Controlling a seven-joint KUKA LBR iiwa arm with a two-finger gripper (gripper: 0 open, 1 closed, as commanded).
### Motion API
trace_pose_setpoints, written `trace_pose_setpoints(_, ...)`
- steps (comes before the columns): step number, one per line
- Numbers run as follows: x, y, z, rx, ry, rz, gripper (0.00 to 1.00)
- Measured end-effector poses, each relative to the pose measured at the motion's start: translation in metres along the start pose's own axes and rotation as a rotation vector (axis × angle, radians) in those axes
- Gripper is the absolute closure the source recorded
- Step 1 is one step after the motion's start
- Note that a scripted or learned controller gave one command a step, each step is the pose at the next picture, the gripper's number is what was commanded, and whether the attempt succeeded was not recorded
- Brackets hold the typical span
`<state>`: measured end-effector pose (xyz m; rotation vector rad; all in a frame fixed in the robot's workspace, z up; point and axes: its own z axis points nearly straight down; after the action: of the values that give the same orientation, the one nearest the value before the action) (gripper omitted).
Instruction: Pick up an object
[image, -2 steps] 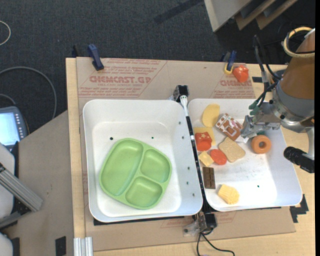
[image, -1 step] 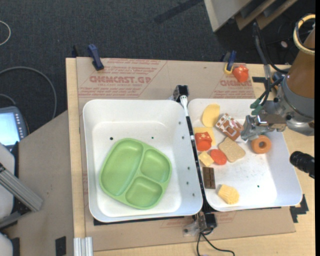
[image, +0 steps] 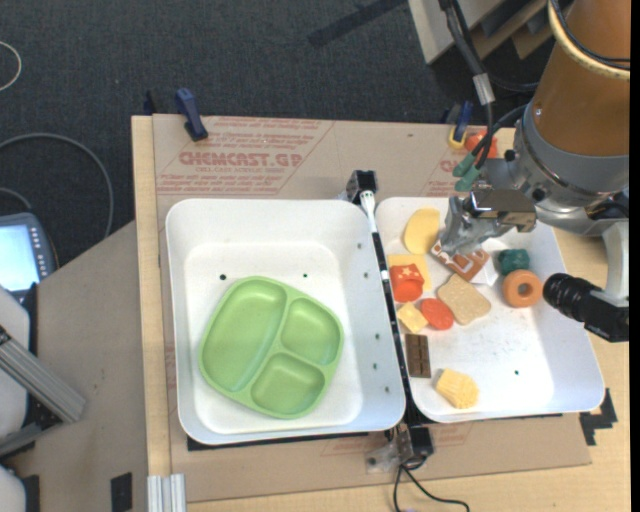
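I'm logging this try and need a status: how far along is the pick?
Done: the end effector has reached the right bin and sits low over the brown-and-white toy near its back. In hand: nothing visibly lifted; I cannot tell whether that toy is gripped. Left: a secure grasp and the lift. The orange ring and the other toy foods lie loose, and the green tray sits in the left bin.

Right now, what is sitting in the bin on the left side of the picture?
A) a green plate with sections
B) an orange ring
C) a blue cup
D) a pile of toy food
A: the green plate with sections lies alone in the left bin, while the toy food, such as the orange ring, is in the right bin.
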<state>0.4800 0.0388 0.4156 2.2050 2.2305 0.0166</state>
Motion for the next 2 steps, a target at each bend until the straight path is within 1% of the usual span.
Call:
trace_pose_setpoints(1, 0.041, -0.003, 0.103, 0.022, -0.004, 0.007, 1.0)
trace_pose_setpoints(2, 0.079, 0.052, -0.014, -0.005, -0.001, 0.007, 1.0)
